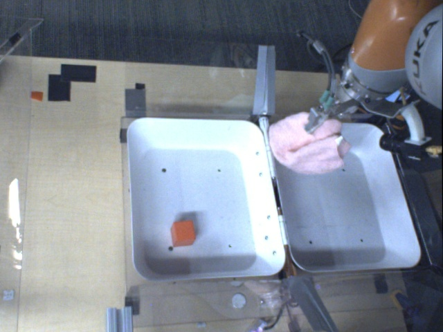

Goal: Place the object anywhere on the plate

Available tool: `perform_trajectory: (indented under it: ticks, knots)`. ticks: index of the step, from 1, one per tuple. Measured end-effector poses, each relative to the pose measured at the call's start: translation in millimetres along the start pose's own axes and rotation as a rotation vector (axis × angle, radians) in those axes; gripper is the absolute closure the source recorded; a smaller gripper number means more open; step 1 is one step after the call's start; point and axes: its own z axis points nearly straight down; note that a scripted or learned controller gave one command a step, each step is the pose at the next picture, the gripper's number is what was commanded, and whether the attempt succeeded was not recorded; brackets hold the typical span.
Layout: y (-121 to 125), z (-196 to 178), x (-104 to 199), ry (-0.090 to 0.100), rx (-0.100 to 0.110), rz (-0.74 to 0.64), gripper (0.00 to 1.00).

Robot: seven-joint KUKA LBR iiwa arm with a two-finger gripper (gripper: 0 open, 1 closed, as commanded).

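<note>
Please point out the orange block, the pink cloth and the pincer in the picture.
orange block (183, 233): camera view, its top face.
pink cloth (304, 151): camera view, middle of the fabric.
pincer (317, 121): camera view, at the fingertips, over the cloth.

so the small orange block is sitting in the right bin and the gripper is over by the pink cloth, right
Not quite. The camera view shows the small orange block in the left white bin, near its front, not in the right white bin. The rest holds: the gripper is at the crumpled pink cloth, at the right bin's far left corner.
</note>
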Motion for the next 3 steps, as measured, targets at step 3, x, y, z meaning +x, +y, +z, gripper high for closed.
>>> perform_trajectory:
  ticks: [3]
  knots:
    - [24.7,38.0,102.4,0.001,-0.003,-0.811,1.00]
